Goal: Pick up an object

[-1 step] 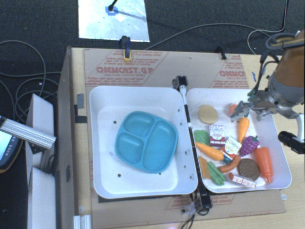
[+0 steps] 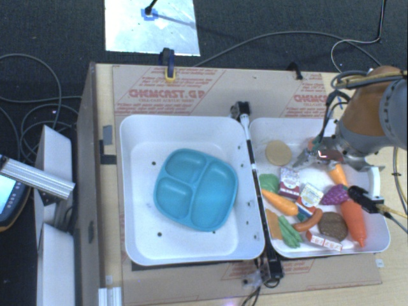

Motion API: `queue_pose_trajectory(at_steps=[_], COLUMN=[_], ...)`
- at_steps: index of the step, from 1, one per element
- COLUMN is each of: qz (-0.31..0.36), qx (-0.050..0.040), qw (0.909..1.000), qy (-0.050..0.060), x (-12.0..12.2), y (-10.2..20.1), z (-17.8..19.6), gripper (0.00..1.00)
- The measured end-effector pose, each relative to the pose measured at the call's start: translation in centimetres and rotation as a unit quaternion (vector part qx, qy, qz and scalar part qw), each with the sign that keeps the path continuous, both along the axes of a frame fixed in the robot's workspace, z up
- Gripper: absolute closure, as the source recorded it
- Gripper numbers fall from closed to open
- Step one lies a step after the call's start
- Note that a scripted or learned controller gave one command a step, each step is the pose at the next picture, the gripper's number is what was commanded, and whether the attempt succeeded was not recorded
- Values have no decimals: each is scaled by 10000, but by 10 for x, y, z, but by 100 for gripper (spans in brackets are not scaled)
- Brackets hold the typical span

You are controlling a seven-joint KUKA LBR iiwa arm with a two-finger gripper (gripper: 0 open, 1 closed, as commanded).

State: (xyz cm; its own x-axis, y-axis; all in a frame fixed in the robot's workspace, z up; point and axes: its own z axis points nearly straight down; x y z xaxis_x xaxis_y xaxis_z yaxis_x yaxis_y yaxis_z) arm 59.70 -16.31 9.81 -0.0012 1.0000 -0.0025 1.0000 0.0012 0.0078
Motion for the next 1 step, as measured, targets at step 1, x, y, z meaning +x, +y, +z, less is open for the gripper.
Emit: queue_pose_trajectory(at_steps=[1], qz=[16], qx=[5], qw=[10000], qy=[17], x=[43], y=[-19], z=[7], gripper=[0])
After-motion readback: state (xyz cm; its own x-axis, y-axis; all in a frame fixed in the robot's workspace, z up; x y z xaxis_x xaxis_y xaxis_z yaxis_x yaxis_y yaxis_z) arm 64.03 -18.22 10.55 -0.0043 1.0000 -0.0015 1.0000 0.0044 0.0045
